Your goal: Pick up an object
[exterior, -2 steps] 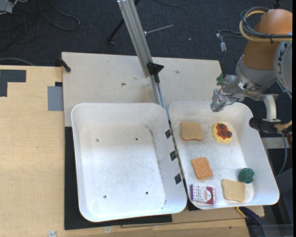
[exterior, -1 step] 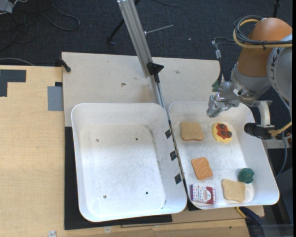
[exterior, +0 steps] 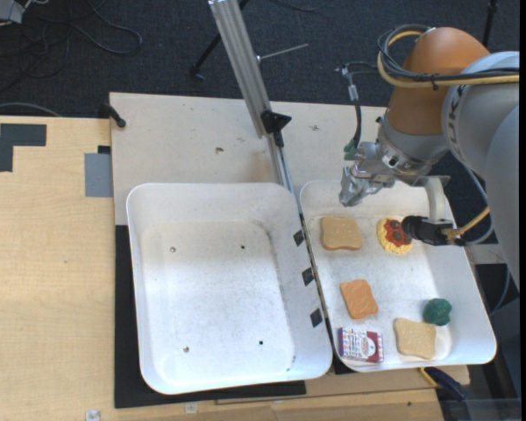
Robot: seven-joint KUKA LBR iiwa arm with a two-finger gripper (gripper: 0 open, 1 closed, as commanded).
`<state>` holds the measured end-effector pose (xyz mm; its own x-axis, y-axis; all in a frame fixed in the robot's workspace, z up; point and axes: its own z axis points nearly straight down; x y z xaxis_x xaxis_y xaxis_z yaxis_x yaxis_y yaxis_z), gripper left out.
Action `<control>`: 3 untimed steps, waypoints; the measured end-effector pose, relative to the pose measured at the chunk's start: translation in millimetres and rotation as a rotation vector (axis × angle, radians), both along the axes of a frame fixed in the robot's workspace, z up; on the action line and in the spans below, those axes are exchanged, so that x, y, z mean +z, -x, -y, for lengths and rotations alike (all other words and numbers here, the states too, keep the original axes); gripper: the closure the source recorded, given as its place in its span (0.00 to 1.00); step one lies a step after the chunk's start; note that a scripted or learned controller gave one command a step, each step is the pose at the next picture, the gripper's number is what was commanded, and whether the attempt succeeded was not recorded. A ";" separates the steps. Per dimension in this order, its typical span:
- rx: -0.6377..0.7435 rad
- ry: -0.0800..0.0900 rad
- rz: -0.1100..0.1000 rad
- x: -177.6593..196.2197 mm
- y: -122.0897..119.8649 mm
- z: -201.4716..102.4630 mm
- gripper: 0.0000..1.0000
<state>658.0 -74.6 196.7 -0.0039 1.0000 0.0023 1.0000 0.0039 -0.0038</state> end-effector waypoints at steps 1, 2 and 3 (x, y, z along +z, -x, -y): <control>-0.001 0.000 0.000 5.0 2.7 -42.0 1.00; 0.001 0.000 -0.002 6.0 4.7 -99.4 1.00; 0.000 0.000 0.004 28.0 1.1 -141.3 1.00</control>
